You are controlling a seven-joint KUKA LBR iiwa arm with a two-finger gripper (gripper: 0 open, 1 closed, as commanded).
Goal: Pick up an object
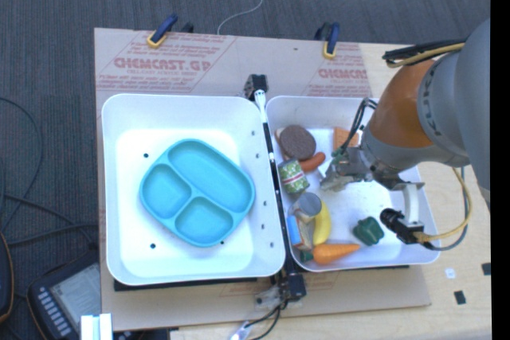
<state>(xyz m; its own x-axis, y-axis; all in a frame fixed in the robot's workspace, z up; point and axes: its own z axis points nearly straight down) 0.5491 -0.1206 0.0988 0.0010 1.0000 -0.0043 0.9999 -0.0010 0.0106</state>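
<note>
The right bin (414, 255) holds several toy foods: a brown round patty (297, 141), a small green-labelled can (292, 177), a red piece (313, 162), a grey can (307, 205), a banana (322, 226), a carrot (335, 252), a green pepper (368, 230) and a blue piece (293, 230). An orange item (341, 138) lies at the bin's back. My gripper (339, 175) hangs low in the middle of this bin, right of the small can and above the banana. Nothing shows between its fingers.
The left bin (127, 115) holds a blue three-compartment plate (197, 191). Both bins rest on a cardboard sheet (159, 64) held by blue clamps at the back. A black divider bar (267, 147) runs between the bins. The arm's grey body covers the right bin's far right corner.
</note>
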